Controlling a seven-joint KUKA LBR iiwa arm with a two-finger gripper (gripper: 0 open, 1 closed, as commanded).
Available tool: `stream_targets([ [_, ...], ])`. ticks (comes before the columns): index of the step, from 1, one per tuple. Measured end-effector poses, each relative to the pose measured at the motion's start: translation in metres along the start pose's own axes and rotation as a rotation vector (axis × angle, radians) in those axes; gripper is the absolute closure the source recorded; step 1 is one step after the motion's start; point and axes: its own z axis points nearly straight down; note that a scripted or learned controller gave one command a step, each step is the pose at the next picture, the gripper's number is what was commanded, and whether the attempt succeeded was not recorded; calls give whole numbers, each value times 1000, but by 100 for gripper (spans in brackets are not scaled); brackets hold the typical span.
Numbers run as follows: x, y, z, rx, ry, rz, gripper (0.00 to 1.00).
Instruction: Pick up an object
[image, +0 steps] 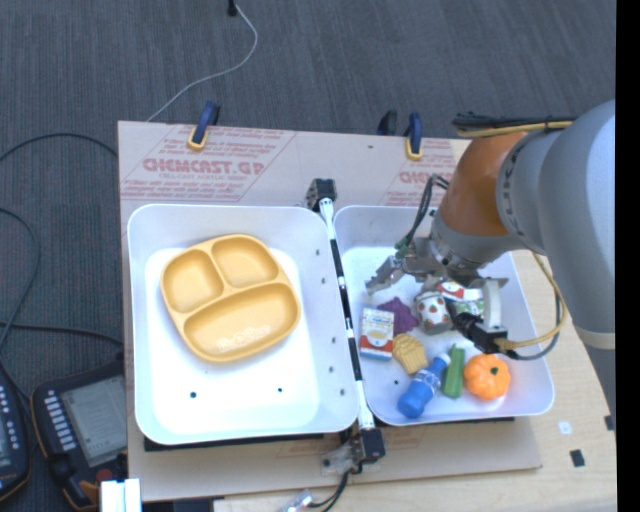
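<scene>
My gripper (386, 277) hangs low over the far-left part of the right bin (530, 400), its metal fingers spread open with nothing between them. Just in front of it lie a purple toy (402, 313) and a red-and-white carton (377, 332). A small round white-and-brown toy (432, 313) sits under the wrist. Nearer the front are a tan cracker-shaped piece (409, 352), a blue bottle (421, 390), a green piece (455, 372) and an orange pumpkin (487, 378).
The left bin (150, 400) holds a yellow divided plate (232, 296). A black-and-white divider rail (340, 290) runs between the bins. Blue-and-yellow clamps (207, 122) pin the back board. The arm covers the right bin's far-right side.
</scene>
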Motion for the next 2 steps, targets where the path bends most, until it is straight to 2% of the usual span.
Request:
stream_targets([
  [1,-1,-32,8,-5,-2,0,0],
  [2,-1,-32,-1,-3,0,0,100],
])
